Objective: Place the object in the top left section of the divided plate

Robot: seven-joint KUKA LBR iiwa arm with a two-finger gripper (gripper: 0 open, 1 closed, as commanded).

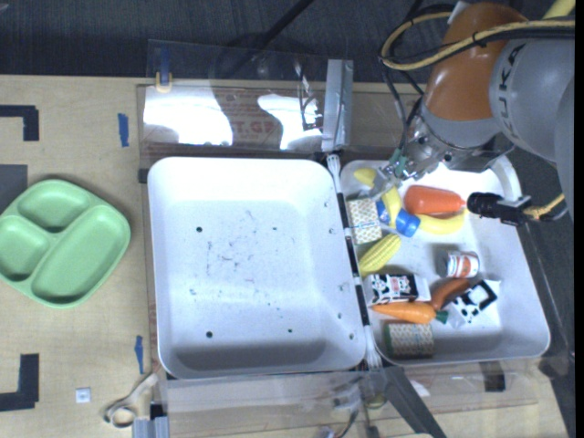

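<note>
Though the fingers (399,165) hang over the right bin's (525,281) toys, I cannot tell their spread; the light, stiff plastic corn (380,251) just below suits a mid-body pinch.

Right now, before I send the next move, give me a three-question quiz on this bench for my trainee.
1. True or false: the green divided plate sits inside the left white bin.
2. Which bin holds the toy food: A left, B right?
3. Fill in: the grey arm's gripper is above the ___ corner of the right white bin, near the orange carrot-shaped toy's bin-mates.

Key: 1 false, it lies on the wooden bench beyond the left bin; 2 B; 3 far left.
</note>
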